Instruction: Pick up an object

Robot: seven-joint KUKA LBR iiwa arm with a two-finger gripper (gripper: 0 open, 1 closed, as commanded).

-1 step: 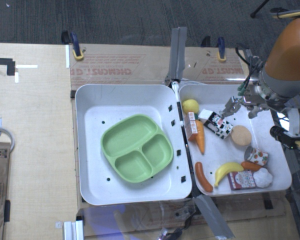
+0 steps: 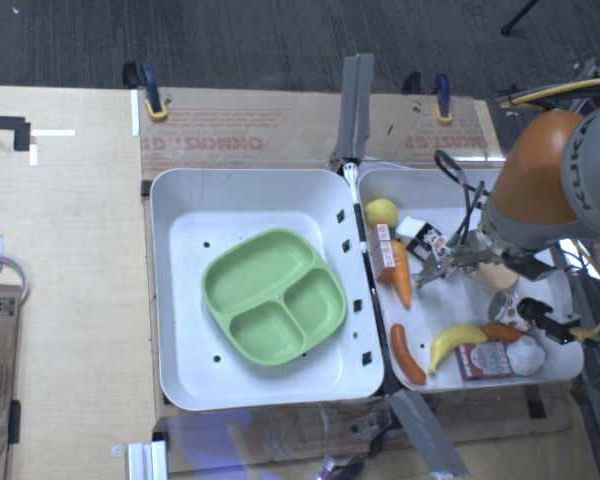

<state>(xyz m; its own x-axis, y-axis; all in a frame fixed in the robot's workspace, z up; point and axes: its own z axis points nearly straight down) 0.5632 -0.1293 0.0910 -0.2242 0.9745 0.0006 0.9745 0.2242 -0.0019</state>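
**Claw low in the right bin, among the toy food**

The claw (image 2: 432,268) hung low in the right bin (image 2: 570,366); whether it was open or closed could not be told. A carrot (image 2: 401,273) lay just to its left, with a brown packet (image 2: 382,252) beyond and a lemon (image 2: 381,212) up-left. A black-and-white box (image 2: 421,236) sat just above it. Below lay a banana (image 2: 453,343) and a sausage (image 2: 407,354). Far to the left, the other bin (image 2: 170,268) held a green divided plate (image 2: 273,296).
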